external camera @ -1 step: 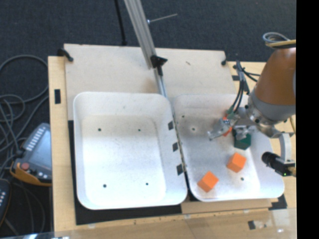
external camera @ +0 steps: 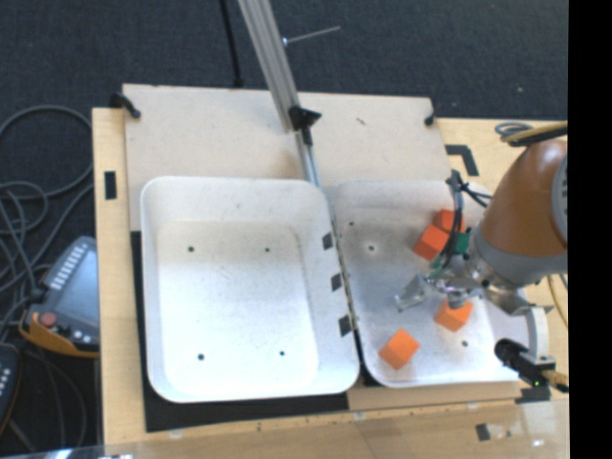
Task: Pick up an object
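Orange blocks sit in the right bin (external camera: 382,208), and there are three of them. The nearest block (external camera: 399,348) lies by itself close to the front edge of that bin. A little farther back is the second block (external camera: 453,316). It sits right under the gripper (external camera: 442,290), at its tip. The metal fingers (external camera: 413,295) stick out to the left, just above the bin floor. I cannot tell how wide they are spread, because the parts are small and blurry. I also cannot tell if the second block is between them or only touching them. The third block (external camera: 436,237) lies farther back, beside the arm (external camera: 521,218) and its thin wires. The arm is big and round, orange-brown on top and grey lower down, and it comes in from the right.

There are two white bins, side by side and touching in the middle. The left bin (external camera: 153,256) has only small dark dots on its floor. Both bins rest on a pale wooden bench (external camera: 191,122). At the back, a grey metal pole (external camera: 268,46) leans up from between the bins.
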